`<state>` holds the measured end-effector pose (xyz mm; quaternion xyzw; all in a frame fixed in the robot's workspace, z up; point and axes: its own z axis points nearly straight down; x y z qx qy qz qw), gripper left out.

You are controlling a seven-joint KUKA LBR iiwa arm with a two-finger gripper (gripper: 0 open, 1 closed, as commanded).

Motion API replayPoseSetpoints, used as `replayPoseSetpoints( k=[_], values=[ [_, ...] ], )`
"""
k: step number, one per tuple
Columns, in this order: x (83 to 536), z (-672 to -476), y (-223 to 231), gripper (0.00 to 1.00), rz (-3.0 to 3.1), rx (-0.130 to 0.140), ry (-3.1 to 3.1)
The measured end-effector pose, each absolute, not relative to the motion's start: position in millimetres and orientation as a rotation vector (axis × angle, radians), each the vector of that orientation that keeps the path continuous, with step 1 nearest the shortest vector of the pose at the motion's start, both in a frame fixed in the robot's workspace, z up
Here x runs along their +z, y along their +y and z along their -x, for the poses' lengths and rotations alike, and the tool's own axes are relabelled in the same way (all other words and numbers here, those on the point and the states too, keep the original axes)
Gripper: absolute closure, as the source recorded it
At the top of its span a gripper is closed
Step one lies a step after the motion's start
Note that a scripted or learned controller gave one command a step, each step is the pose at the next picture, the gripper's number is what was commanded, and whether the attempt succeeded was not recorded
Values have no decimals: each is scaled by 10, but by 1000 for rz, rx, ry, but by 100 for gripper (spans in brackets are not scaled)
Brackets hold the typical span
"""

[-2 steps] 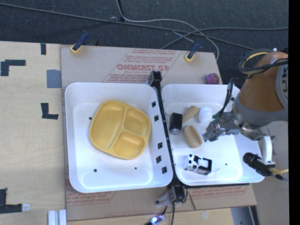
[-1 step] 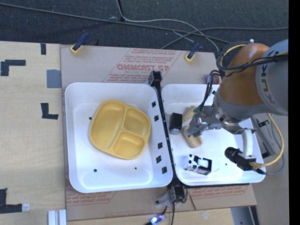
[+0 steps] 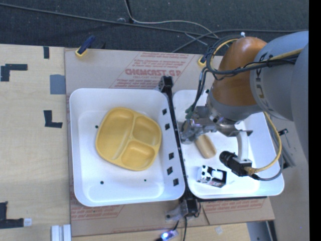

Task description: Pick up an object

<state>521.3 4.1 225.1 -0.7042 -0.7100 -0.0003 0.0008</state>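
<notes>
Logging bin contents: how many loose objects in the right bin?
2: a tan cylinder near the gripper, and a black-and-white item at the front. The arm may hide more.

The arm hides much of the right bin and runs off the right edge.

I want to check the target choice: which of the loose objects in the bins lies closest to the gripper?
The tan cylinder in the right bin, just below the gripper. The black-and-white box is farther; the yellow tray lies in the left bin.
</notes>
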Motion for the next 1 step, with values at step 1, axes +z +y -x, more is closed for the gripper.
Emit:
replayPoseSetpoints(
  k=[1],
  values=[
    [2146, -5356, 571, 100, 2212, 2, -2228]
  ],
)
